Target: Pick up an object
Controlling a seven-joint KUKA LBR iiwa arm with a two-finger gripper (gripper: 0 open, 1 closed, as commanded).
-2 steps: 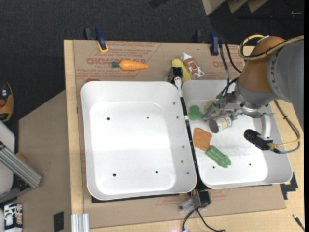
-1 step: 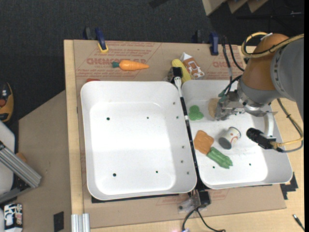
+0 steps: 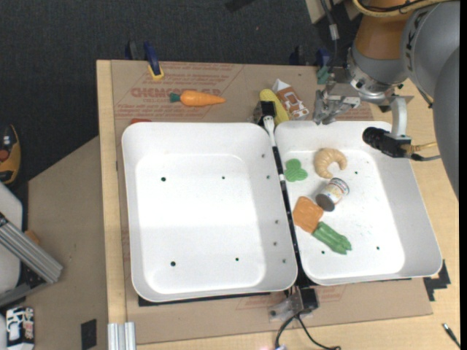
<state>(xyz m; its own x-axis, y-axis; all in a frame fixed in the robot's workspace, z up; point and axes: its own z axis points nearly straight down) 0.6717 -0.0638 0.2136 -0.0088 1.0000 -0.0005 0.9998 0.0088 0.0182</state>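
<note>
Camera view showed the gripper point(image 3: 330, 106) above the right bin's point(image 3: 408, 203) far-left corner; whether it was open, I could not tell. In that bin lay a croissant point(image 3: 330, 160), can point(image 3: 332, 193), green piece point(image 3: 295, 170) and carrot point(image 3: 319, 224).

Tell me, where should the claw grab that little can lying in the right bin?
Probably across the middle of its round body, coming straight down from above. The can lies on its side, dark end toward the orange piece, so its curved flanks face outward. The croissant sits close behind, so close across the free sides.
</note>
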